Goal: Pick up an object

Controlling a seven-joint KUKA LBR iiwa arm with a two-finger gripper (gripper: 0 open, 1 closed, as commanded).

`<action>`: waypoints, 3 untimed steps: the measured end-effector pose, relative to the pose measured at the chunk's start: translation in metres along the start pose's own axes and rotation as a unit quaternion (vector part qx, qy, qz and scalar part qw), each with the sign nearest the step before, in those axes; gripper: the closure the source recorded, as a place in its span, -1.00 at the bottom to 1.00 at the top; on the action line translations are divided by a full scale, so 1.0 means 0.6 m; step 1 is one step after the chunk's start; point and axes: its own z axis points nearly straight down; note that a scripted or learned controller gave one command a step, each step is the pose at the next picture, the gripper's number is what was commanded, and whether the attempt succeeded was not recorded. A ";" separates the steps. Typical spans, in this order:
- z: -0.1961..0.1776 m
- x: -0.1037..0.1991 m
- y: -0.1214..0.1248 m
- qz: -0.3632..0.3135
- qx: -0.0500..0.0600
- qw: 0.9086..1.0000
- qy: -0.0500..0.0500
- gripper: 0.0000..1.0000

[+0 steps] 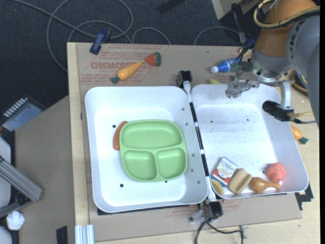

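Hovering metal end effector (236, 88) above the smooth speckled right bin (238, 131).

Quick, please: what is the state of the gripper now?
Gripper: above the far edge of the right bin; open or shut cannot be told.

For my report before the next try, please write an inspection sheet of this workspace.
Surface: brown bench with left bin and right bin.
Job's things: green divided plate in left bin; pink toy, small carton and tan pieces in right bin's near corner.
Clutter: toy carrot, blue clip.
Grippers: tool above right bin's far edge, nothing seen held.
Cables: loops on floor.
Surroundings: dark carpet.
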 end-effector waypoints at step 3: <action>0.133 -0.003 -0.021 0.001 0.003 1.000 0.000 -1.00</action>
